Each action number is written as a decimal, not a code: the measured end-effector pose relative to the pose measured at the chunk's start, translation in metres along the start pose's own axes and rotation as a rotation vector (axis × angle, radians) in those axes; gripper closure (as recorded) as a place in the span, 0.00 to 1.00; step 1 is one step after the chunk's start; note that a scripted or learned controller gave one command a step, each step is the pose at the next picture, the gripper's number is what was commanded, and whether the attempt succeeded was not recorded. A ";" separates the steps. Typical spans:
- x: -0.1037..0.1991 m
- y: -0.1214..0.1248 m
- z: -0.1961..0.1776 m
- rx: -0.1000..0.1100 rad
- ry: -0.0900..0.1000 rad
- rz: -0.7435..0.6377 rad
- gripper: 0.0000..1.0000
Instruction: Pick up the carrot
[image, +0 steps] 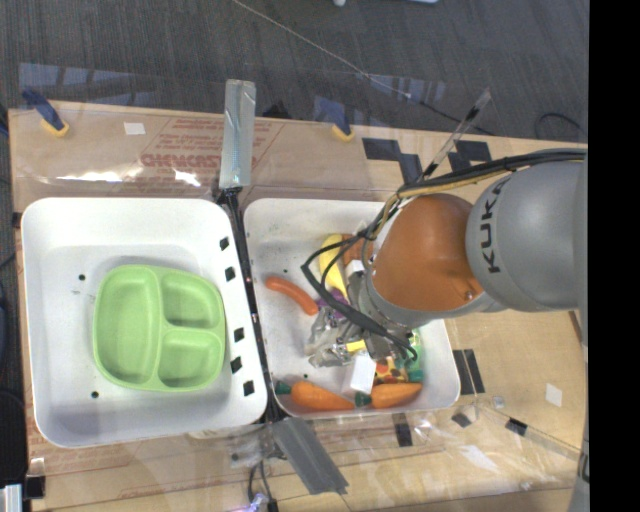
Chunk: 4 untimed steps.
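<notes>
The carrot (320, 398) is orange with a small green end and lies flat along the near wall of the right bin (262, 222). A second orange piece (396, 395) lies just to its right. My gripper (335, 343) hangs low inside the right bin, a little above and behind the carrot, under the orange wrist band (425, 265). The arm covers much of the bin's right half. I see nothing of the carrot in the gripper.
A thin orange-red sausage-like item (291, 293) lies left of the gripper. Yellow and mixed small toys (400, 368) crowd under the wrist. The left bin (45, 330) holds a green divided plate (158, 326).
</notes>
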<state>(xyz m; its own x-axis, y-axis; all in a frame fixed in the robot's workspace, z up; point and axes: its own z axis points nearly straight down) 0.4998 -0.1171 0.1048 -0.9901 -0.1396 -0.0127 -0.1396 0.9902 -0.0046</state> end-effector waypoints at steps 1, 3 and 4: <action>-0.012 -0.019 -0.136 0.000 0.002 -0.097 1.00; -0.054 -0.102 -0.125 -0.008 0.011 -0.561 1.00; -0.066 -0.102 -0.117 -0.007 0.006 -0.833 1.00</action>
<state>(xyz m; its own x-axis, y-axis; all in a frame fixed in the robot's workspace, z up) 0.5782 -0.2082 0.2232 -0.5631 -0.8264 -0.0028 -0.8264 0.5631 -0.0039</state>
